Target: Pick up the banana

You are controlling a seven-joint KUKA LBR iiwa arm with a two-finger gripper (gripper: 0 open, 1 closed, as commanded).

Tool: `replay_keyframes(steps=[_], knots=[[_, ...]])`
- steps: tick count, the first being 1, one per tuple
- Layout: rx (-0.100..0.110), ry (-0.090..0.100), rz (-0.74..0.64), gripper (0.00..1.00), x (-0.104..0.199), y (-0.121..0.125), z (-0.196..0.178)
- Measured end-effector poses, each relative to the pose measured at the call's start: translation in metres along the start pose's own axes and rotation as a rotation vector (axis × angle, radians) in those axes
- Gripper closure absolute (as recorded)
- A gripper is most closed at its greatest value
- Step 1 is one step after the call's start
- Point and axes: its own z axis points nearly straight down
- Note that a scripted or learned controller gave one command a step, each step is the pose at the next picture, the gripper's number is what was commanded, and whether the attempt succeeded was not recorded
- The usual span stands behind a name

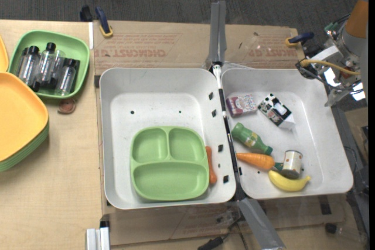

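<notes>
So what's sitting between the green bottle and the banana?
In the camera view, the carrot lies between green bottle and banana, with a small can beside it.

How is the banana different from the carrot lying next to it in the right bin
The banana is yellow and curved; the carrot is orange, straight and tapered. The banana lies near the right bin's front wall, while the carrot lies just behind it, nearer the divider between the bins. The banana looks thicker and the carrot slimmer. Both lie flat in the same bin, beside a small can.

arm (357,26): upper right edge, orange band showing | tool (328,70): near wrist, partly visible
</notes>
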Motion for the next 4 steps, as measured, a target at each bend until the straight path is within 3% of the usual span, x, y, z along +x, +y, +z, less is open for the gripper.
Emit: replay_keyframes(steps=[1, 2, 3, 4], knots=[[0.001, -0.001, 0.078, 0.00, 0.000, -0.002, 0.047], [0.000, 0.001, 0.114, 0.00, -0.005, -0.002, 0.008], [0.001, -0.003, 0.109, 1.00, -0.005, -0.003, 0.000], [0.002, -0.001, 0.115, 1.00, 0.003, -0.043, 0.080]])
